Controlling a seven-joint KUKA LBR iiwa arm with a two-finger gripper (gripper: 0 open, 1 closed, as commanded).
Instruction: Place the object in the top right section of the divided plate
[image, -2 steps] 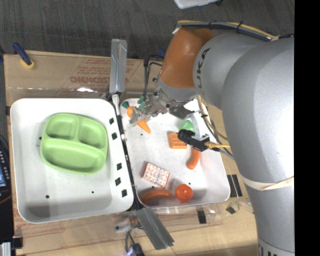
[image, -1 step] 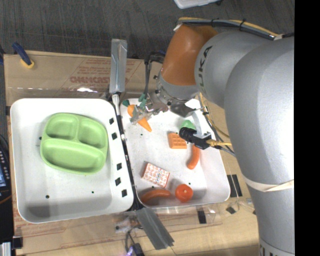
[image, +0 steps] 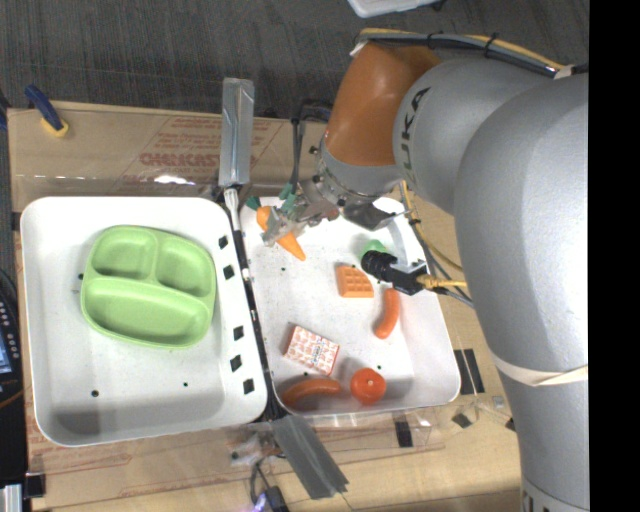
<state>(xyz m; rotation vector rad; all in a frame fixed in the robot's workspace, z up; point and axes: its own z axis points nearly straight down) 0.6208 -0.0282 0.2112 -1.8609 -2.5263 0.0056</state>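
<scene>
A green divided plate (image: 148, 286) lies in the left bin (image: 60, 400), with two small sections at the back and one long section in front. My gripper (image: 287, 216) is low over the back left corner of the right bin (image: 440, 350), right beside the wall between the bins. An orange carrot (image: 291, 243) lies directly under and against the gripper tip. Another bit of orange (image: 263, 215) shows just to its left. The gripper body hides whether the carrot is held.
The right bin also holds an orange waffle (image: 354, 281), a red sausage (image: 386, 313), a pink patterned box (image: 311, 350), a tomato (image: 367, 384), a brown bread piece (image: 308, 391) and a green item (image: 375, 247). The arm's bulk covers the right side.
</scene>
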